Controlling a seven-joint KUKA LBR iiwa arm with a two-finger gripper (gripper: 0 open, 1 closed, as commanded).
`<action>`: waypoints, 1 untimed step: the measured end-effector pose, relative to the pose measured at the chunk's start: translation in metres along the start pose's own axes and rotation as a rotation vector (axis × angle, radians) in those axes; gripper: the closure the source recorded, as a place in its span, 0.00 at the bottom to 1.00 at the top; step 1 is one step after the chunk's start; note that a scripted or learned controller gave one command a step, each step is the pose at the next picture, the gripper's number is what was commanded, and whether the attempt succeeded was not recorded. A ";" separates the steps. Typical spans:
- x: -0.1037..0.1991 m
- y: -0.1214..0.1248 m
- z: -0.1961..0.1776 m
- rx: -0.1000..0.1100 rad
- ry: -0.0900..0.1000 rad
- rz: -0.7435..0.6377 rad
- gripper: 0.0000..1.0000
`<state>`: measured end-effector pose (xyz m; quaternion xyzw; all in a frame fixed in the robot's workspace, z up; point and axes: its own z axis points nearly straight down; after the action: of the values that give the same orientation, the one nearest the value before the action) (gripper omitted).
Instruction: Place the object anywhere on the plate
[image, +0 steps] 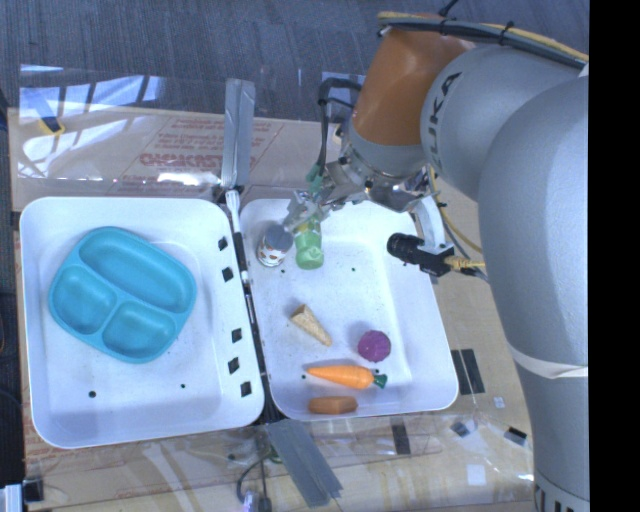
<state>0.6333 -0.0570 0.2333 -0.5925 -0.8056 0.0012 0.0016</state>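
Plastic in pale green, a small upright cylinder-shaped toy (309, 250), stands at the far end of the right white bin (425, 330), and we take it as the likely object, since the gripper (300, 215) hovers just above and beside it. We cannot tell how the claw is set, nor whether it has any hold on the green piece.

Touching or just beside the green piece, on its left, lies a small round silvery-brown item (271, 248). Nearer us in the same bin lie a tan cone (311, 324), a purple ball (374, 346), an orange carrot with a green top (345, 377) and a brown sausage-like piece (332, 405).

The blue plate with three compartments (122, 292) sits in the left white bin (60, 400), well apart from the green piece.

To do this step well, we judge the grasp should centre on the green piece alone, clear of its round neighbour, then lift high enough to pass the bin walls before lowering over the plate.
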 end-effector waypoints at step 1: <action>0.052 0.009 0.042 -0.001 -0.001 -0.343 1.00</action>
<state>0.6259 -0.0052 0.1914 -0.4462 -0.8949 0.0008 0.0013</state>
